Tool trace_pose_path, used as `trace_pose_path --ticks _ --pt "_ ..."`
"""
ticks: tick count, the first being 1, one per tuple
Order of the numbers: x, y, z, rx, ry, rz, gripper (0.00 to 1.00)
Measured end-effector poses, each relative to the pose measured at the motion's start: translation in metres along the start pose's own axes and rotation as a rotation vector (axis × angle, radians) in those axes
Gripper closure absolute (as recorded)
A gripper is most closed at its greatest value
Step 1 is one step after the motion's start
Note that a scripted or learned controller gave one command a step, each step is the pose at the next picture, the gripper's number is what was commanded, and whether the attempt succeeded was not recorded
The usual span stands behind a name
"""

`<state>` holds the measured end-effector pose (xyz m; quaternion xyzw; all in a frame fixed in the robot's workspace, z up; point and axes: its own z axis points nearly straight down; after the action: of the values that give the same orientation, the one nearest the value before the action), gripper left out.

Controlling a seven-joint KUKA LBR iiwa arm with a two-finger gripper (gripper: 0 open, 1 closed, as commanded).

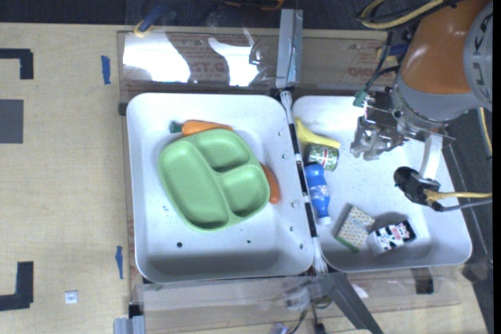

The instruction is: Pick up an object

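Camera view puts the gripper [369,141] over the far half of the right bin [368,195], hanging above bare white floor with nothing held under it that we can see. We cannot tell whether it is set wide or narrow from this slant.

We judge the nearest pick to be the green can [322,159]. It lies just toward the view's left of the gripper, close to the wall between the bins. It is small, with a pale end facing up, and it is crowded. A yellow banana-shaped piece [315,138] touches it on the far side, and a blue bottle [317,195] lies on the near side with its long axis running along the dividing wall.

Well apart, in the near corner, sit a speckled pad [354,228] and a black-and-white box [391,236]. The left bin [156,238] holds a green divided plate [213,178].
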<state>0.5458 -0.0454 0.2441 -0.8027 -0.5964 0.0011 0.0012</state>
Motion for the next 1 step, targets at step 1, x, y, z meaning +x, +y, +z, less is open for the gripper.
trace_pose_path --ticks 1 --pt "-0.0351 0.0461 0.0186 -0.004 0.0 0.162 1.0"
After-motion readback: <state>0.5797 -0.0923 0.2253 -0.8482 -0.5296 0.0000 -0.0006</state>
